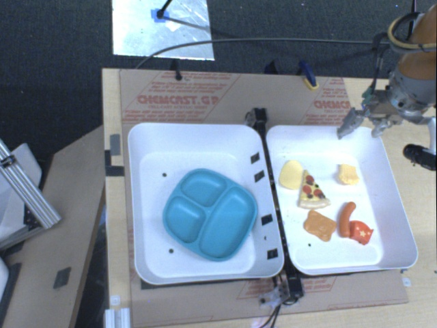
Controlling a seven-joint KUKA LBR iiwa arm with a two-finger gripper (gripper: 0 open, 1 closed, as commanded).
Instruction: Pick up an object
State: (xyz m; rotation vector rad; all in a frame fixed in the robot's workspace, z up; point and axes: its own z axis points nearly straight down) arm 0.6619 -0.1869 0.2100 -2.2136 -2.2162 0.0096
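A: What is seen from the camera above the bench?

B: Two shallow white bins of smooth, glossy plastic are set side by side on a brown board printed with red lettering. In the left bin (147,156) a blue tray (210,214) is laid, rounded at the corners and moulded into three compartments.

A: And the right bin (392,183)?

B: Toy food pieces are scattered there, all apart from the gripper. A pale yellow rounded wedge (291,175) is placed near the bin's left wall, with a triangular pizza slice (313,191) just beside it, dotted red on top. A small yellow block (348,175) is found further right. Lower down, a tan, toast-like square (319,225) lies beside a red-orange sausage (347,212), and a glossy red piece (362,232) is touching the sausage's lower end.

A: How is the arm posed?

B: The arm (413,67) is reached in from the right, its grey wrist tilted downward and leftward. The gripper (364,123) is held above the right bin's far rim, well apart from the food. Its two fingers are seen spread, one finger (347,124) angled out to the left. Nothing is held between them.

A: Anything beyond the bench?

B: A shiny silver sheet (162,19) is laid on dark carpet, with black cable run across it.
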